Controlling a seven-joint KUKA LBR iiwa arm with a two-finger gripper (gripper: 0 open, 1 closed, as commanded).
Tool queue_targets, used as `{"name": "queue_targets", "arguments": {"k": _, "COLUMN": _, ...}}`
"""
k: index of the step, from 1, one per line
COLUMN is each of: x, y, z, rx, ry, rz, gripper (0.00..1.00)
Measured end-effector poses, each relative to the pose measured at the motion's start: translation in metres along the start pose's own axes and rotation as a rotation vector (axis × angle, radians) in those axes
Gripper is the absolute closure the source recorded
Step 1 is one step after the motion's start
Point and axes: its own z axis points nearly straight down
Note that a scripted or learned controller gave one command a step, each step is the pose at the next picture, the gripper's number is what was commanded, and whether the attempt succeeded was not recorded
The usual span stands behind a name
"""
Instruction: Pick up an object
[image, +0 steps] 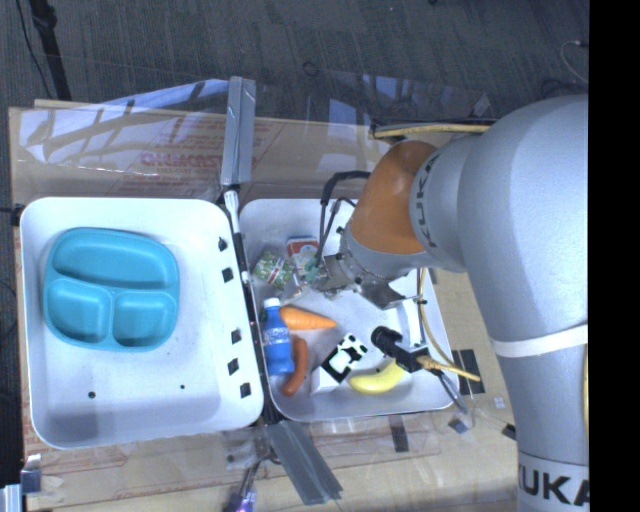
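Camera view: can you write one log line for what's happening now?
arm: over right bin | carrot, banana, bottle: lying in bin | blue tray: left bin

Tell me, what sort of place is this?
Probably a robot test lab: a grey arm reaches over two white bins on a bench, among toy food like a carrot and banana.
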Motion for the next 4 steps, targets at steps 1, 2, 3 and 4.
{"name": "queue_targets", "arguments": {"k": 1, "x": 0.016, "y": -0.053, "z": 0.001, "rx": 0.001, "ry": 0.0, "rz": -0.06, "gripper": 0.0}}
{"name": "queue_targets", "arguments": {"k": 2, "x": 0.015, "y": -0.053, "z": -0.009, "rx": 0.001, "ry": 0.0, "rz": -0.066, "gripper": 1.0}}
{"name": "queue_targets", "arguments": {"k": 3, "x": 0.015, "y": -0.053, "z": -0.009, "rx": 0.0, "ry": -0.001, "rz": -0.066, "gripper": 0.0}}
{"name": "queue_targets", "arguments": {"k": 4, "x": -0.02, "y": -0.099, "z": 0.001, "rx": -0.001, "ry": -0.001, "rz": 0.023, "gripper": 0.0}}
